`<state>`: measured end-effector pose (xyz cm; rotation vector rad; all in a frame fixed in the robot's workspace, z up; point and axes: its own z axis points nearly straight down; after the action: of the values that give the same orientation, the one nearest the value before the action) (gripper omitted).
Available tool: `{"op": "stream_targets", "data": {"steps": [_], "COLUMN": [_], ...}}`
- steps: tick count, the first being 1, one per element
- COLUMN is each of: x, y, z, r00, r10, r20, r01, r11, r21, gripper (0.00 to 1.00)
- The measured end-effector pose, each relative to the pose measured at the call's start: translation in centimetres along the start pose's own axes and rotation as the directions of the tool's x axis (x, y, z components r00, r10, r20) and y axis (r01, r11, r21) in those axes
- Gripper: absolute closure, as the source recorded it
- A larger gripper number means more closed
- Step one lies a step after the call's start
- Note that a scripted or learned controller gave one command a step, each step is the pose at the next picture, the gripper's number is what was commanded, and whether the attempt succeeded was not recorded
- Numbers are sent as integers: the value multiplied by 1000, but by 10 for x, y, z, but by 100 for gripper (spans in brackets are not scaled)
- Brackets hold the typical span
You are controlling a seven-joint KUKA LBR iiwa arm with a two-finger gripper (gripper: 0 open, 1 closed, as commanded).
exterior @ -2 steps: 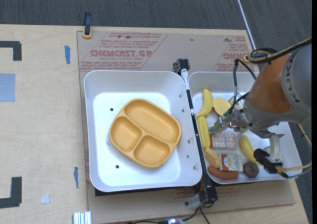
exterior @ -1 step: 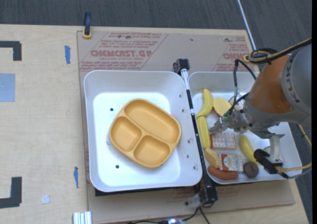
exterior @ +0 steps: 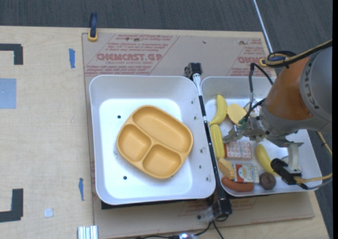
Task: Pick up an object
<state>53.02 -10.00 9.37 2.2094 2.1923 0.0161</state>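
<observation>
**Arm low over the right bin's pile of toy food**

The grey arm with its orange band (exterior: 288, 92) reaches in from the right, and the two-finger gripper (exterior: 238, 133) sits low in the right white bin (exterior: 312, 164), its metal tip just above a red-and-white cracker box (exterior: 238, 150). Whether anything sits between its tips, I cannot tell; the wrist body hides the mechanism.

Around the tip, the toys crowd together. A yellow plastic banana (exterior: 220, 110) curves at the bin's upper left, with a pale yellow chip-shaped piece (exterior: 236, 113) just beside it. A yellow corn cob (exterior: 216, 141) lies along the left wall. Below the cracker box rests a second small printed carton (exterior: 243, 172), then a red sausage (exterior: 238, 185) against the front wall. To the right, another small yellow banana (exterior: 264, 157) slants down toward a brown round fruit (exterior: 268, 181).

Out to the left, the other white bin (exterior: 103, 127) holds a yellow three-compartment plastic plate (exterior: 154, 141), well apart from the gripper.
</observation>
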Motion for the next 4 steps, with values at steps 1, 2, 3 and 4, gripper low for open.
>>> {"op": "stream_targets", "data": {"steps": [1,2,3,4], "x": [-1,-3,0,-2], "y": [-6,-6,-5,-17], "z": [1,1,1,3], "r00": [1000,1000,1000,1000], "r10": [0,-3,0,-2], "r20": [-1,-4,2,-3], "r01": [0,3,0,2], "r11": [1000,1000,1000,1000], "r21": [0,2,3,7], "gripper": [0,0,0,0]}}
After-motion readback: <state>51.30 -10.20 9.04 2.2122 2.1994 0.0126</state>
